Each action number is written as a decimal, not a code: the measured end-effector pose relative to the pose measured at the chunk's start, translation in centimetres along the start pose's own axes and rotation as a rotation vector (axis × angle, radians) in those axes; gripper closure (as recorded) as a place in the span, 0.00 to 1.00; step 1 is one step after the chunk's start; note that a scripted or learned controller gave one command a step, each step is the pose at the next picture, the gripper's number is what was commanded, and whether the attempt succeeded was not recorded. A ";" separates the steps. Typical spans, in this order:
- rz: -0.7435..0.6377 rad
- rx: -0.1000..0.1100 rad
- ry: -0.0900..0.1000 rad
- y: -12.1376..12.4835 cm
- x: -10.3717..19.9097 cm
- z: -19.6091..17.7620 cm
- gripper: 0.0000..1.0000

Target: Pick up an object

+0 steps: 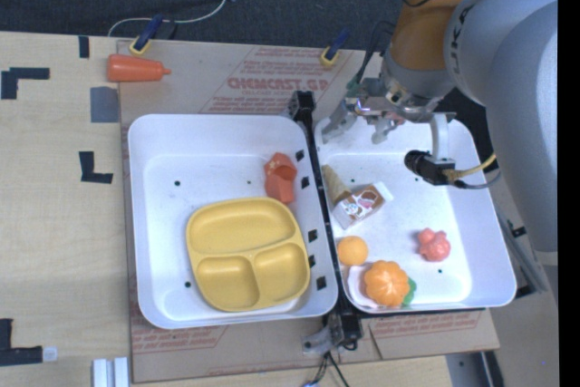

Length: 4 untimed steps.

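Note:
My gripper hangs above the far end of the right bin, open, with nothing between its fingers. Below it in that bin lie a brown cone beside a white wrapped snack, a small orange ball, an orange fruit with a green leaf and a pink-red toy fruit. The left bin holds a yellow divided plate and a red-orange cup close to the dividing wall.
An orange carrot-like toy lies on the bench beyond the left bin. A black cable and clamps sit at the bench's far edge. The arm's grey body covers the right side of the right bin.

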<state>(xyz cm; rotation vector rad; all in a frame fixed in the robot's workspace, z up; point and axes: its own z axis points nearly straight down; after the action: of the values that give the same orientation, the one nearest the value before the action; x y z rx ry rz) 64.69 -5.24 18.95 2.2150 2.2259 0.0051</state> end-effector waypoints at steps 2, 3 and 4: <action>0.004 0.012 -0.001 -6.6 -5.7 10.4 0.00; 0.004 0.002 -0.003 -6.9 -4.5 10.4 0.00; 0.004 0.000 -0.003 -8.6 -4.4 10.3 0.00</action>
<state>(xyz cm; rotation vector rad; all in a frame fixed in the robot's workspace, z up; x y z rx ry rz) 56.17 -9.70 8.57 2.2182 2.2199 0.0010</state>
